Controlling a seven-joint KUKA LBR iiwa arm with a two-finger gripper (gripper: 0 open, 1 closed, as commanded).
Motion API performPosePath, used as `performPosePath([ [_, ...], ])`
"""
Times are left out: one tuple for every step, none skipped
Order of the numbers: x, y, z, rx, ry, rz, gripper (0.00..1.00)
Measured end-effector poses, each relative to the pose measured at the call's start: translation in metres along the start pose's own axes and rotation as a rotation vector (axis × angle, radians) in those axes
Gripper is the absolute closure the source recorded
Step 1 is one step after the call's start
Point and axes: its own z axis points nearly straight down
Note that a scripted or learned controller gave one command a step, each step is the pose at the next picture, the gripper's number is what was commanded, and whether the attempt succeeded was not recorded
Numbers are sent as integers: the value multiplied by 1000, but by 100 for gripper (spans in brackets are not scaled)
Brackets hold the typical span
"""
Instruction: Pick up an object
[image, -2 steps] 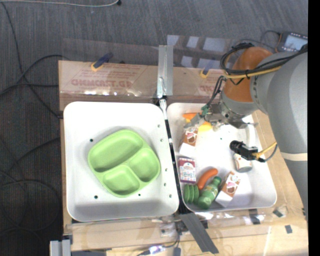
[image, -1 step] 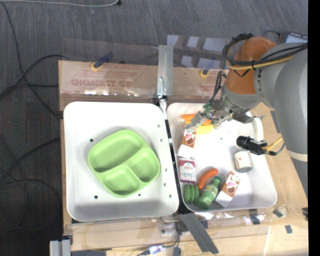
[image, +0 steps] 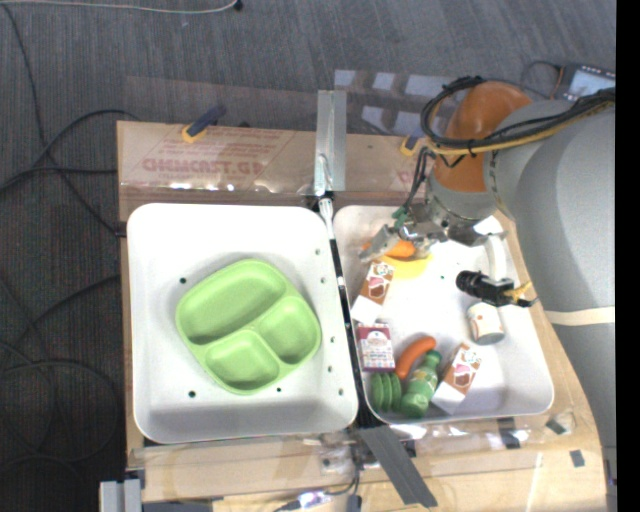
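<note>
My gripper (image: 400, 238) hangs low over the back left part of the right bin (image: 520, 385). Right under it lies an orange and yellow thing (image: 406, 251); I cannot tell whether it is touched or held. A brown and white carton (image: 378, 283) stands just in front of the gripper. Further forward are a pink carton (image: 375, 347), an orange carrot (image: 417, 355), a green bottle (image: 425, 380), a dark green vegetable (image: 390, 393) and another small carton (image: 463, 368). A white and brown cup (image: 485, 322) lies toward the right.
The left bin (image: 160, 240) holds a green divided plate (image: 250, 325). A metal divider (image: 327, 150) rises between the bins at the back. The arm's grey body (image: 575, 200) overhangs the right bin's right side.
</note>
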Motion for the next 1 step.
performPosePath([
  [48, 9, -86, -5, 0, -167, 0],
])
